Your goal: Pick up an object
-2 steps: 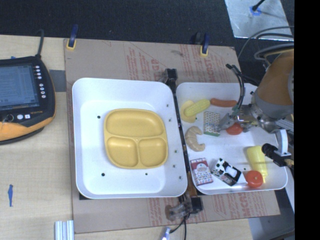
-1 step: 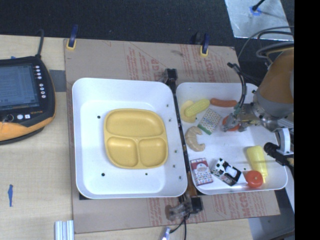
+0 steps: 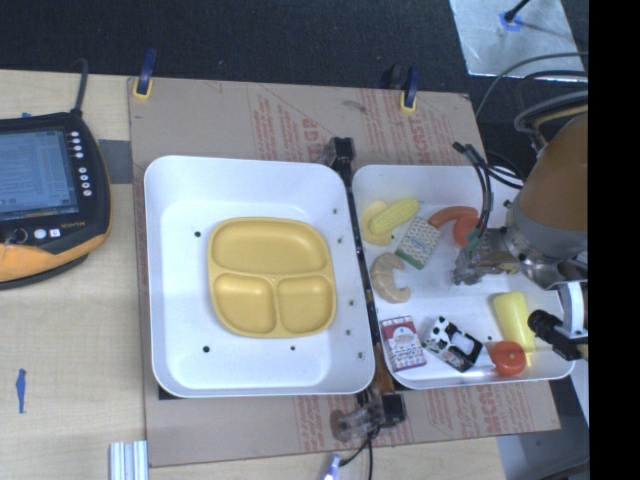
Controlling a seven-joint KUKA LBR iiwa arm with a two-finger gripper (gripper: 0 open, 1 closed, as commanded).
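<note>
Nothing is being carried yet, so the pick appears to be waiting to happen: every object is lying in the right-hand shallow white bin (image 3: pixel 455 376).

Along that bin's near edge, a small red-and-white card packet (image 3: pixel 400 343) is sitting at the left, a black-and-white toy figure (image 3: pixel 452 343) is lying beside it, and a round red plastic piece (image 3: pixel 508 358) is resting towards the right. Just behind it, a yellow plastic block (image 3: pixel 512 318) is lying at a tilt. Further in, a pale beige curved pastry-shaped toy (image 3: pixel 390 278) is lying near the left wall.

The dark metal gripper (image 3: pixel 480 263) is hanging over the bin's middle right, below the grey arm (image 3: pixel 555 193). It is too dark and small to judge.

Further back, a speckled white block (image 3: pixel 418 240), a yellow toy corn cob (image 3: pixel 390 218) and a red-orange curved toy (image 3: pixel 455 218) are lying close together.

The left-hand white bin (image 3: pixel 180 268) is holding one yellow three-compartment plastic tray (image 3: pixel 272 273).
</note>
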